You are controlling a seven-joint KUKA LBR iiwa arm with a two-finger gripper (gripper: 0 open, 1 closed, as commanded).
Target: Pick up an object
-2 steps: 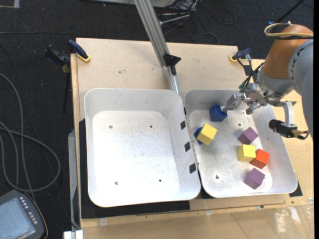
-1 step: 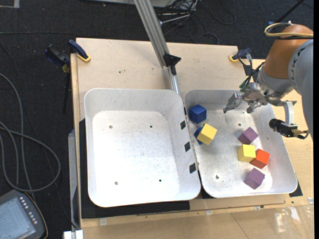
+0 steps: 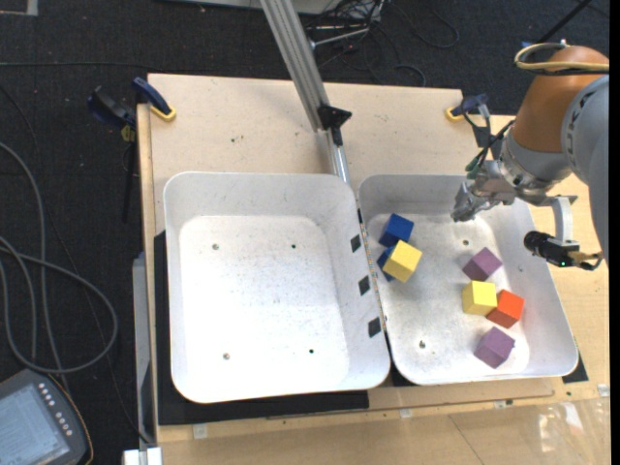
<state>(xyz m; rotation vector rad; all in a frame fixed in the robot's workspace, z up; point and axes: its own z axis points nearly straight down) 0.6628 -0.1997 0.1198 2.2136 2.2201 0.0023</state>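
Your claw [image 3: 469,206] hovers low at the far edge of the right bin [image 3: 542,356], and whether it's spread or pressed together I cannot tell from up here. All six candidates sit in that bin: blue cube [image 3: 396,229] touching yellow cube [image 3: 404,260] by the divider, then purple cube [image 3: 481,263], a second yellow block [image 3: 479,297], orange block [image 3: 506,307] and another purple block [image 3: 495,346] clustered nearer you. They look like matte foam blocks, soft-edged, tumbled at odd angles on smooth speckled plastic; nothing is gripped yet.
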